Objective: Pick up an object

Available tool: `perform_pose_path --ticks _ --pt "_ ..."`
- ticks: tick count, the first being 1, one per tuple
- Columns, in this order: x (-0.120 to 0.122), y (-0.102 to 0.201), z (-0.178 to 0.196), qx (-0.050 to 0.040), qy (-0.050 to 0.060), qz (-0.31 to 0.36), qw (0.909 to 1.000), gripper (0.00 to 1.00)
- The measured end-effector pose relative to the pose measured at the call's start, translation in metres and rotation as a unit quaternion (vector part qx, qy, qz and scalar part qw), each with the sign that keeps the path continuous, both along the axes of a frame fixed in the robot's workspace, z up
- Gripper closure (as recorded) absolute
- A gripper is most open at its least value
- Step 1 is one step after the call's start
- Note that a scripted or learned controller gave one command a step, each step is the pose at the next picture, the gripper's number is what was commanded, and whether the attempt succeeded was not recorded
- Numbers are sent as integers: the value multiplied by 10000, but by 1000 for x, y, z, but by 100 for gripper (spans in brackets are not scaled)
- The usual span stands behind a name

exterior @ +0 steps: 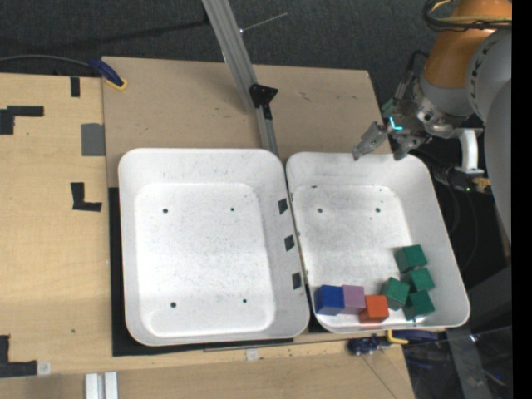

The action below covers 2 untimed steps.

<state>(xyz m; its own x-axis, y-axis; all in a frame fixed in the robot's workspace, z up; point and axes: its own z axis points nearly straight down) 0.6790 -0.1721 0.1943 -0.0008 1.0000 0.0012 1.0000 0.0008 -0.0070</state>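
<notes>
The right bin (332, 177) holds a cluster of blocks in its near right corner: a blue block (330, 298), a purple block (354, 297), an orange block (376, 307) and several green blocks (413, 279). My gripper (382, 145) hangs over the far right rim of this bin, well away from the blocks. Its two fingers are spread apart with nothing between them.
The left bin (199, 248) sits beside the right one. A slanted metal pole (237, 52) crosses the bench behind the bins and ends in a black clamp (263, 96). A blue and yellow item (110, 71) lies at the bench's far left.
</notes>
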Motion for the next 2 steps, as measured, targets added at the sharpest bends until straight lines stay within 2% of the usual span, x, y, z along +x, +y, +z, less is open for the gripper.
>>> perform_pose_path --ticks 1,2 --pt "1 0 4 -12 -25 7 10000 0" --pt "0 11 -51 -6 -5 6 10000 0"
